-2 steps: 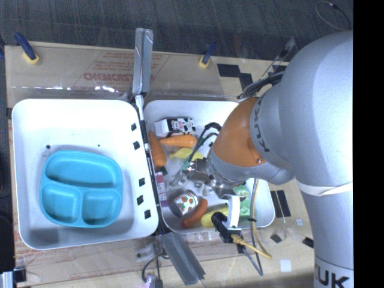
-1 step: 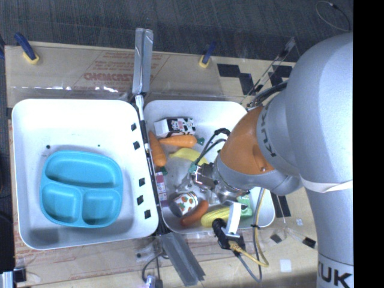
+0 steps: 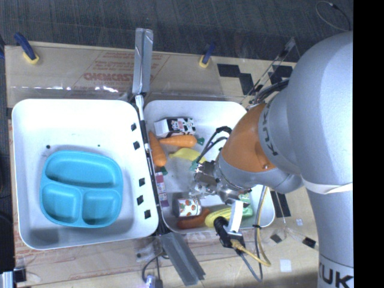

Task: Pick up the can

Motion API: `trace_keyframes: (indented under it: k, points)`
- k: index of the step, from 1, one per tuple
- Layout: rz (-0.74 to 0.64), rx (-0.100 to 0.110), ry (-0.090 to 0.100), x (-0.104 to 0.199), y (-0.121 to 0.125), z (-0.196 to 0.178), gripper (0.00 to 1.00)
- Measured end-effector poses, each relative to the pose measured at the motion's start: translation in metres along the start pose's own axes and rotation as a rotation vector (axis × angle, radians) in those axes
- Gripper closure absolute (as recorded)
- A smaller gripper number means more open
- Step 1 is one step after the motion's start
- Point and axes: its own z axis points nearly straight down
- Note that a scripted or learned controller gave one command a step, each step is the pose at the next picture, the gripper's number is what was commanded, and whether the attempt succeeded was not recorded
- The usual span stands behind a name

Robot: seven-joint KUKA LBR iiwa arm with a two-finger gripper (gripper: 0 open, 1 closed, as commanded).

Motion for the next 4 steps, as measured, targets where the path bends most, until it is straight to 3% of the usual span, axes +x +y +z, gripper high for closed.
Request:
trace_keyframes:
  k: [1,2,4]
  points:
    - [0.000,0.000,0.000,0.000,0.000,0.000,0.00]
    - [0.168,0.001,-0.001,0.002,-0.002,0.010,0.00]
    - [0.168,0.001,-0.001,0.002,-0.002,0.010,0.00]
